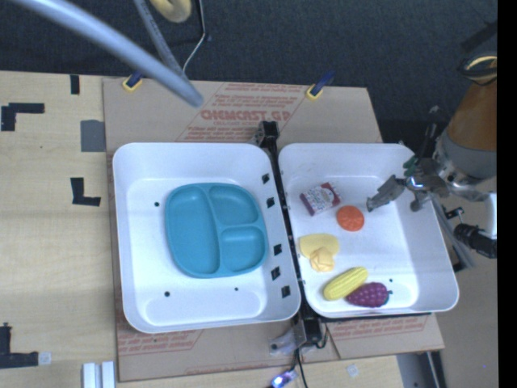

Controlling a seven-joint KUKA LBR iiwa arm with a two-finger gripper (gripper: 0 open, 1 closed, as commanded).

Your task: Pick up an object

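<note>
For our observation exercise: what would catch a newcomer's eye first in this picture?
The large turquoise plastic divided plate lies in the left white bin. In the right white bin lie small toy foods: an orange round toy fruit, a yellow toy corn cob and a purple toy grape bunch. The gripper hangs over that bin's right side.

Arm (473,148): rounded wrist housing with a pale grey shell. Orange band (477,110) is broad and smooth and sits directly above the grey. The link above the band is dark, with a thin yellowish rim at its edge. Gripper (394,192): dark grey metal, slim and angular, with bright silvery fittings where it meets the wrist. Screws and markings are too blurred to read.
</note>
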